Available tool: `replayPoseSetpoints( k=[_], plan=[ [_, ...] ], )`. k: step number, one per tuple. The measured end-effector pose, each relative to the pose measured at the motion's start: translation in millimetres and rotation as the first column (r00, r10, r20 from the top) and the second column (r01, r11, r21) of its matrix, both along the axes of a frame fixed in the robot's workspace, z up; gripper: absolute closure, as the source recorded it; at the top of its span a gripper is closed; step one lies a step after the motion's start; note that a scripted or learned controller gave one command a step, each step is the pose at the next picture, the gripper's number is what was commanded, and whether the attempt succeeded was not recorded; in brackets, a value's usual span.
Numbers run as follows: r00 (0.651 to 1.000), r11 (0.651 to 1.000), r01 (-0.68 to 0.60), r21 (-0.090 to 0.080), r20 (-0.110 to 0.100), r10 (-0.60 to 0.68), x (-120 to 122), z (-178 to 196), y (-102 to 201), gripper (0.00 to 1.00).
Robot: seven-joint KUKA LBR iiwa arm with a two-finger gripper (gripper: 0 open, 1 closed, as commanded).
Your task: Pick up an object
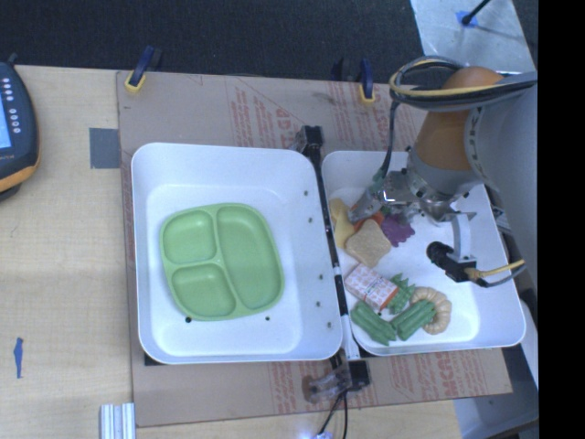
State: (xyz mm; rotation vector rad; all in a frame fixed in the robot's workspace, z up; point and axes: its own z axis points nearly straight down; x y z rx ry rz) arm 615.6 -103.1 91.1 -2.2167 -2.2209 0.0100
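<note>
My gripper point(388, 210) hangs low over the back of the right bin point(489, 323), right above a pile of toy food. Under and beside it lie a purple piece point(398, 231), a tan bread slice point(367, 243), a small red-orange piece point(374, 219) and a yellow banana-like piece point(340, 219) against the bin's left wall. Nearer the front lie a red-and-white packet point(370, 287), green pea pods point(395, 322) and a tan shrimp point(438, 305). The wrist hides the fingertips.
The left bin point(151, 337) holds a green three-compartment plate point(221, 261). A black clip and cable point(452, 262) hang off the arm over the right bin. A handheld pendant point(14, 126) lies at the bench's far left.
</note>
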Motion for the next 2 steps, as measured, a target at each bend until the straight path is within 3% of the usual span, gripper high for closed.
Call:
replayPoseSetpoints(
  k=[1, 2],
  plan=[
    [1.000, 1.000, -0.003, 0.001, 0.003, 0.003, 1, 16, 0, 1.00],
    [1.000, 1.000, -0.011, 0.007, 0.010, 0.011, -47, 106, 93, 1.00]
  ],
)
